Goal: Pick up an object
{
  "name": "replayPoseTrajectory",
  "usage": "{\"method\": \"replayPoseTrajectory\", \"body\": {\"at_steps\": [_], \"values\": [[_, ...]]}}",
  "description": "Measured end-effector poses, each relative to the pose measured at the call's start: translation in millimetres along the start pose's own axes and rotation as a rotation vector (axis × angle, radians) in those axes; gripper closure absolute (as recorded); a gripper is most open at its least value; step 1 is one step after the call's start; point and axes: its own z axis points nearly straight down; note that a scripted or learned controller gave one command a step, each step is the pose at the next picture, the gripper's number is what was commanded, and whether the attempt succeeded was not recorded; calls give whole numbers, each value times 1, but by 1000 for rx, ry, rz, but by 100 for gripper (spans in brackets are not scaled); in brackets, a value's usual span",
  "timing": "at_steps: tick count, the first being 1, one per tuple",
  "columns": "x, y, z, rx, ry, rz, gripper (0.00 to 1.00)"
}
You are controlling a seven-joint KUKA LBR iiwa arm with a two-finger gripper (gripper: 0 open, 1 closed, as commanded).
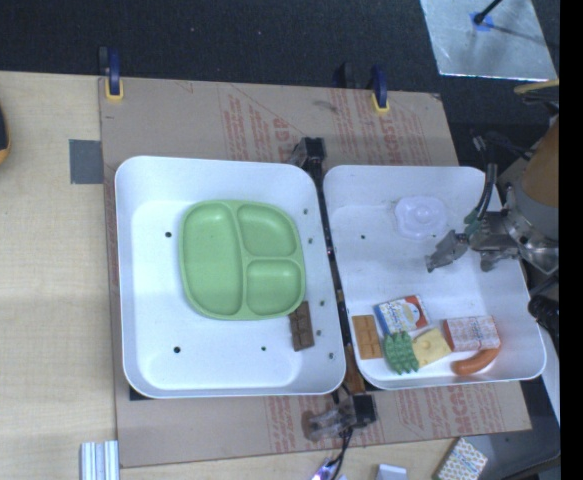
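My gripper point(468, 256) hangs over the right side of the right bin point(371, 183), open, with nothing between its fingers. Just left of it and a little farther back lies a clear round lid point(419, 215). Along the bin's front edge sit a small milk carton point(402, 315), a brown waffle point(367, 335), a green toy point(401, 353), a yellow cheese wedge point(432, 347), a pinkish box point(470, 332) and an orange sausage point(474, 362). These front items are well clear of the gripper.
The left bin point(141, 268) holds a green divided plate point(241, 259) and a brown chocolate bar point(300, 327) by its front right corner. Clamps point(312, 151) join the bins at the back and front. The bare bin floor point(391, 268) spreads left of the gripper.
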Motion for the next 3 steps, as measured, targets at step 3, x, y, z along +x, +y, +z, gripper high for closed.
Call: {"method": "replayPoseTrajectory", "body": {"at_steps": [3], "values": [[46, -22, -19, -5, 1, 0, 0]]}}
